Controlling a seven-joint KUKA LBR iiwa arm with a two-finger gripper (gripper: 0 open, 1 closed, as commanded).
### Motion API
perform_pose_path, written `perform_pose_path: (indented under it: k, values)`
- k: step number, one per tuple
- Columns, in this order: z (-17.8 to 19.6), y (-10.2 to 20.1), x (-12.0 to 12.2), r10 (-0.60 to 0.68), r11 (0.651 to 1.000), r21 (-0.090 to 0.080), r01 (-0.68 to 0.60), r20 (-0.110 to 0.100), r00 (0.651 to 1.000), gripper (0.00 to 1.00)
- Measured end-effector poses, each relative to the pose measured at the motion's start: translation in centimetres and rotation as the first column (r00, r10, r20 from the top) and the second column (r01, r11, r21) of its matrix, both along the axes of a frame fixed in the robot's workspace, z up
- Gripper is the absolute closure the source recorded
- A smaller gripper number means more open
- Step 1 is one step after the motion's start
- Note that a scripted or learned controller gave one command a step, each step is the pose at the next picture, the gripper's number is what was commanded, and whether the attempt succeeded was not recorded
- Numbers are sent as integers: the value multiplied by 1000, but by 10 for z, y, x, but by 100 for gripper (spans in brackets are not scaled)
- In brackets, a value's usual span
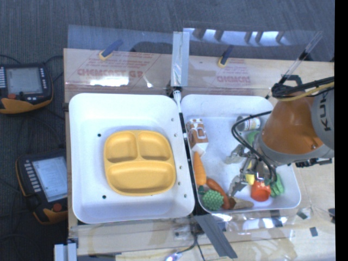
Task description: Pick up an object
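Down at the near edge of the right bin (291,203), a red tomato (260,191) sits right under the gripper (247,179). I cannot tell how the gripper's grip stands. Broccoli (213,199) and a carrot (199,170) lie close by. A yellow tray (140,162) rests in the left bin (87,118).

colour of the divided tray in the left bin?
Yellow, plain; the tray shows clearly in the camera view.
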State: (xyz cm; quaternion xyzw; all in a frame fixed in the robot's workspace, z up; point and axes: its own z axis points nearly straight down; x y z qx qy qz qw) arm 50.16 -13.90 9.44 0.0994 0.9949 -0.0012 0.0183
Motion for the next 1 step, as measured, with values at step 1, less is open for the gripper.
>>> perform_pose_path:
  k: [1]
  values:
    - [16, -8, 76, -18, 1000, 7, 18, -33, 999, 0]
